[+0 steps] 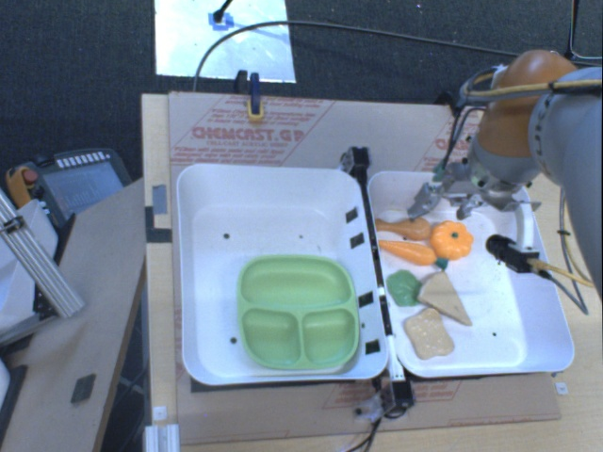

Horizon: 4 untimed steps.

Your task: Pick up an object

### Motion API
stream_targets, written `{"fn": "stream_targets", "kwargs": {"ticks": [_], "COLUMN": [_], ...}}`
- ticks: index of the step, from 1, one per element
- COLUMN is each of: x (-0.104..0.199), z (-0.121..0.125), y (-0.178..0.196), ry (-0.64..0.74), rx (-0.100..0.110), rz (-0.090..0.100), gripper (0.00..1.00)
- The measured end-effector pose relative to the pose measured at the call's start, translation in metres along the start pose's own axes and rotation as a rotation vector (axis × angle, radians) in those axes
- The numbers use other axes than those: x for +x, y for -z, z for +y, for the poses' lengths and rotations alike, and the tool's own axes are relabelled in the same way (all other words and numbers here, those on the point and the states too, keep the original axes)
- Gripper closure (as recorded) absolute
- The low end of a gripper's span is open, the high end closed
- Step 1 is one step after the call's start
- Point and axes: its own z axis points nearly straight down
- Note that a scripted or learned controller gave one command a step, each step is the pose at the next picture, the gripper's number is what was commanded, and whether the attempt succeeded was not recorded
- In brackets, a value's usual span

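Observation:
The right bin (542,332) holds several toy foods. An orange pumpkin (452,241) sits near its middle. Two orange carrot-like pieces lie to the pumpkin's left, one (403,227) behind the other (408,250). Nearer the front lie a green piece (403,287), a tan wedge (445,298) and a pale cracker (429,334). My gripper (445,204) hangs over the bin's back part, just behind the pumpkin and the rear carrot piece. It is open, with nothing between its fingers (422,200).
The left bin (212,252) holds a green divided plate (299,311) toward its front. A black divider (369,252) runs between the two bins. A tablet-like device (83,186) and a metal rail (33,257) lie off the bench at left.

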Motion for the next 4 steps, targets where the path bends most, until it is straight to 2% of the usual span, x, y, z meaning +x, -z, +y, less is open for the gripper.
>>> {"fn": "stream_targets", "kwargs": {"ticks": [1,2,3,4], "x": [0.003,0.003,-0.007,-0.007], "z": [0.005,0.008,0.013,0.015], "y": [-0.038,-0.023,0.028,0.084], "ry": [-0.001,0.002,0.001,0.002], "rx": [-0.012,-0.024,-0.009,-0.010], "rz": [0.006,0.003,-0.002,-0.001], "gripper": [0.00,1.00,1.00,1.00]}}
